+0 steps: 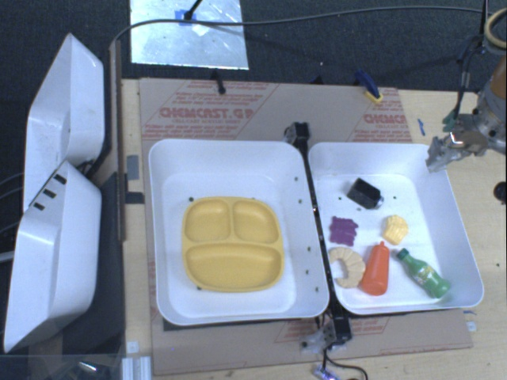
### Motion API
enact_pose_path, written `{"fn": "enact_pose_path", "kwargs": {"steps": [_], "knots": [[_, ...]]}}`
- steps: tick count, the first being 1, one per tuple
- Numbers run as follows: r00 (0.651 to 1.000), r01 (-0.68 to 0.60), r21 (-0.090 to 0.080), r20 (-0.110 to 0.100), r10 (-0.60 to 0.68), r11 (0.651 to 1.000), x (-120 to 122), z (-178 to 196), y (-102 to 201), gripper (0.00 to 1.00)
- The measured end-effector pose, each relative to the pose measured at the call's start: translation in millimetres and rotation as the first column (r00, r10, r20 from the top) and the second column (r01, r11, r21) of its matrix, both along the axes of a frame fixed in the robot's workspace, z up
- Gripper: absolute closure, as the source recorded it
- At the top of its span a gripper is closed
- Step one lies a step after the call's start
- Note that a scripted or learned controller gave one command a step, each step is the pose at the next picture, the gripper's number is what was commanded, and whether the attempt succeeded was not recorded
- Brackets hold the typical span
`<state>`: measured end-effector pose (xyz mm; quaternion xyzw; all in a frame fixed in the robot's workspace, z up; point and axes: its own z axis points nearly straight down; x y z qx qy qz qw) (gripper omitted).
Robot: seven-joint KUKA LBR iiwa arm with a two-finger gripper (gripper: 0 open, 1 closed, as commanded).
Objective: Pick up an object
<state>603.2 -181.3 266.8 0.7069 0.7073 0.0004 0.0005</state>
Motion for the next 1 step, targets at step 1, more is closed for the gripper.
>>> {"fn": "enact_pose_path", "kwargs": {"steps": [1], "knots": [[1.000, -0.004, 0.001, 0.000, 0.004, 1.000, 2.2, 3.3, 47.8, 1.00]]}}
